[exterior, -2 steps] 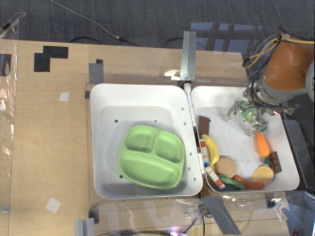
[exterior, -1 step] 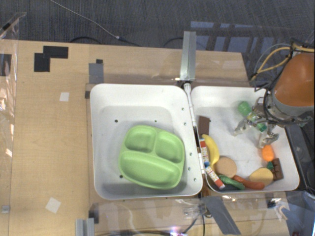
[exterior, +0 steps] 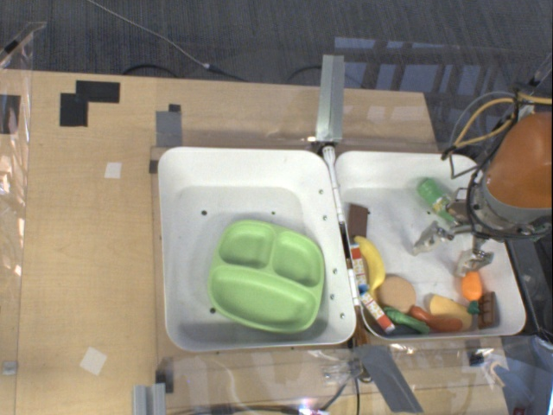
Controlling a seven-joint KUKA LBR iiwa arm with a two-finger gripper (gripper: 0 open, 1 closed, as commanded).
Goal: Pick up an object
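Observation:
The right bin holds several toy foods. A green bottle lies at its back, and a banana and a brown block sit along its left wall. A tan bun, a yellow wedge, a red pepper, an orange piece and a chocolate bar crowd the front. My gripper hangs open over bare bin floor at the middle right, with nothing between its fingers. The orange piece lies just in front of the right finger, and the green bottle just behind the wrist.
A green divided plate lies in the left bin. The ridge between the bins runs front to back. Cables loop above the orange arm band at the right. Wooden bench extends to the left.

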